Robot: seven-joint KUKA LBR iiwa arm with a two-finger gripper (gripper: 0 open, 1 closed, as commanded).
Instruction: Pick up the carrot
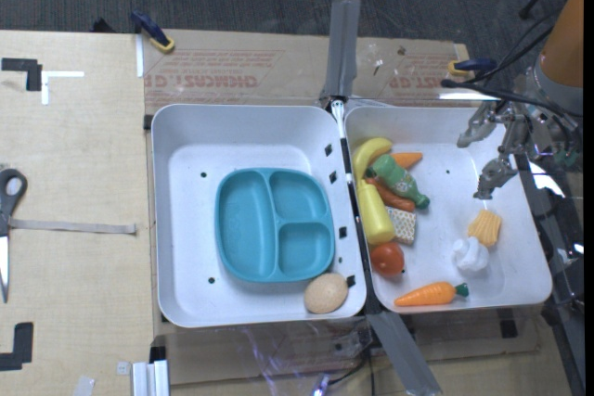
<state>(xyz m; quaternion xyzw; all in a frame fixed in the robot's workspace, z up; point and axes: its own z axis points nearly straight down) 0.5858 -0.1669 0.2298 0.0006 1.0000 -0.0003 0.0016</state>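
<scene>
The carrot (427, 295) is orange with a green stub at its right end. It lies flat along the front wall of the right bin (445, 127). My gripper (482, 157) hangs over the far right part of that bin, well behind the carrot and a bit to its right. Its two fingers stand open and nothing is between them. A yellow corn piece (484, 227) and a white lump (470, 255) lie between the gripper and the carrot.
The right bin's left side is crowded with a banana (368, 153), a green bottle (400, 180), a yellow bottle (376, 211), a cracker (402, 224) and a red tomato (388, 259). The left bin (176, 199) holds a blue divided plate (276, 223) and an egg (326, 294).
</scene>
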